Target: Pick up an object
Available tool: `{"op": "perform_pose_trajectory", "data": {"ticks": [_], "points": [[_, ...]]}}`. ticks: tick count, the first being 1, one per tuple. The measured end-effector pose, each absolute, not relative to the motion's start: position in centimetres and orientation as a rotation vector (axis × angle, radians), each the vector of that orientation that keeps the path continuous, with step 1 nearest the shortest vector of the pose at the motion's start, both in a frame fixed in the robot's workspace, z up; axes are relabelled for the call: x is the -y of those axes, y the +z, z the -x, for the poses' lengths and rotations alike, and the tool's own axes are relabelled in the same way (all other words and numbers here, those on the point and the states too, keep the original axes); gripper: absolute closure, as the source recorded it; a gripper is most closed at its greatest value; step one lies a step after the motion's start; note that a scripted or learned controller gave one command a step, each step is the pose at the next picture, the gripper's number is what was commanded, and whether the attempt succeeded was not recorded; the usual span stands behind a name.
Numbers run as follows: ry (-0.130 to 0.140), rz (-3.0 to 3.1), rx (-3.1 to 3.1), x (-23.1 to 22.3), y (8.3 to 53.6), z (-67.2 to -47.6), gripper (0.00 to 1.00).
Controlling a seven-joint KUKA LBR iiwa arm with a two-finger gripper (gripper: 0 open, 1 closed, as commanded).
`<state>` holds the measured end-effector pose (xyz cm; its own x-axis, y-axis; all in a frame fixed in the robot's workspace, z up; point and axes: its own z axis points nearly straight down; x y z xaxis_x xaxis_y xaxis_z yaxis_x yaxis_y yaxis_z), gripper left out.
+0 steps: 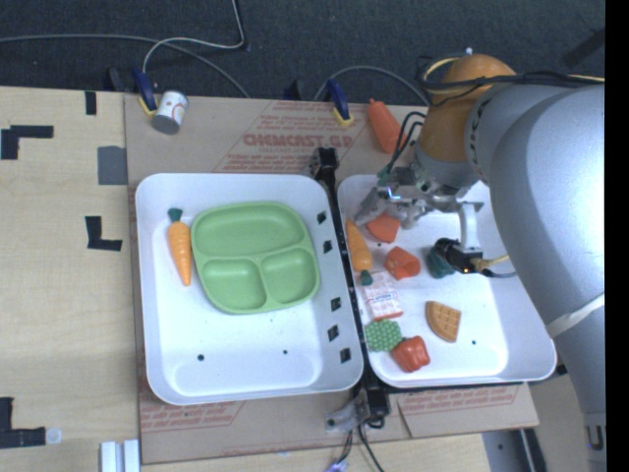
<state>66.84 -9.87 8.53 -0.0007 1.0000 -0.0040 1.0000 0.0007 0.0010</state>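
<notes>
Reaching into the right shallow white bin [511, 347], the grey arm's two-finger gripper [385, 207] hangs low over the toy food.

We see the gripper near the bin's back left corner, directly above a small orange-red plastic lump [383, 229]; whether its fingers are apart or together we cannot tell, as the wrist hardware hides them. Just beside that lump lies a red plastic chunk [401, 262], and a small orange carrot-shaped piece [359, 247] rests along the bin's left wall. Nearer the front sit a white printed packet [381, 303], a green knobbly toy [383, 335], a red pepper-like toy [411, 354] and an orange waffle-patterned wedge [443, 321]. In the left white bin [157, 342] we count 2 things: a green 3-compartment plastic plate [256, 256] and an orange toy carrot with a green top [180, 247] just beside the plate's left edge.
</notes>
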Motion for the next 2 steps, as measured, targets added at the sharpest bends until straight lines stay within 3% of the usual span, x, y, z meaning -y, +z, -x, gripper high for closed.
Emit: {"op": "perform_pose_trajectory", "data": {"ticks": [1, 2], "points": [[0.000, -2.219, -2.220, 9.9, 8.6, -64.5, 0.00], [0.002, -2.218, -2.223, 9.8, 8.5, -66.9, 0.00]]}}
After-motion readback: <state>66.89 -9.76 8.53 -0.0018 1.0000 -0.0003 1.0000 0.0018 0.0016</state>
